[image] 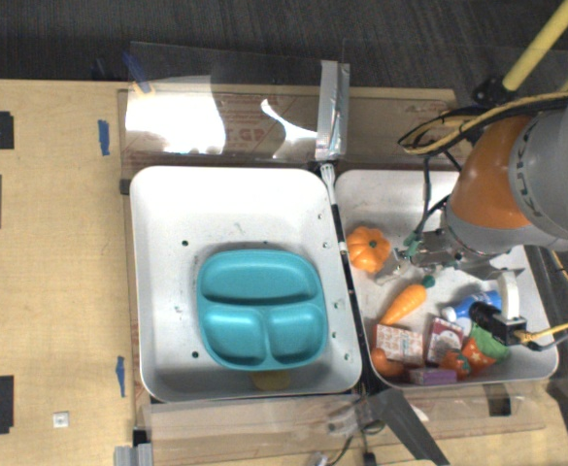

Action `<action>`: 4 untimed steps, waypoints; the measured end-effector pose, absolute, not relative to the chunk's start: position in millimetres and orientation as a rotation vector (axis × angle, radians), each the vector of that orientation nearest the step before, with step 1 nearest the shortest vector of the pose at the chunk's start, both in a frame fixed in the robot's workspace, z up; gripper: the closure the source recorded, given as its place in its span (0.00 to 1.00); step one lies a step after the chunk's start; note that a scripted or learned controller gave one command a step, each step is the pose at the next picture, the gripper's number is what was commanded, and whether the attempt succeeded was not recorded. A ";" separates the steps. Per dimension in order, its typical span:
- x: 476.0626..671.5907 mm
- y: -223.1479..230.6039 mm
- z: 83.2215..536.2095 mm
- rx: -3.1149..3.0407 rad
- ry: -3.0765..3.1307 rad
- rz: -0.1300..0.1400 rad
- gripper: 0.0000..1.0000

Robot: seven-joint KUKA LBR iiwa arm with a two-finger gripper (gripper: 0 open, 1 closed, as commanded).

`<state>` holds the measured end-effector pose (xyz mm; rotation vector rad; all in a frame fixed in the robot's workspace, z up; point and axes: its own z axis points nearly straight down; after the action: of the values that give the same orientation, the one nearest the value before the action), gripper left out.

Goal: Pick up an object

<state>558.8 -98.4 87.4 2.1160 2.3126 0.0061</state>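
The right bin [381,192] holds a small orange pumpkin [369,248] near its left wall, and an orange carrot [405,304] lying slantwise below it. Along the front edge sit small printed packets [400,343], a red-and-white one [446,338], a blue item [484,311] and an orange-and-green toy [478,349]. My gripper [421,255] hangs low over the bin, just right of the pumpkin and above the carrot. The grey arm with its orange band [492,187] covers the bin's right part.
The left bin [167,212] carries a teal divided tray [261,306] with three compartments. A clear plastic sheet [235,124] lies behind the bins. Black and yellow cables [458,119] loop over the arm at the upper right.
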 end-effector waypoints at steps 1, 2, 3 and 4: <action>527.8 -95.5 87.7 2.094 2.335 0.007 0.00; 529.8 -96.2 99.2 2.091 2.330 0.011 1.00; 494.3 -67.3 185.8 2.260 2.178 0.005 1.00; 485.4 -103.0 139.1 2.194 2.255 -0.006 1.00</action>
<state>485.4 -103.0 139.1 2.1942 2.2545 -0.0061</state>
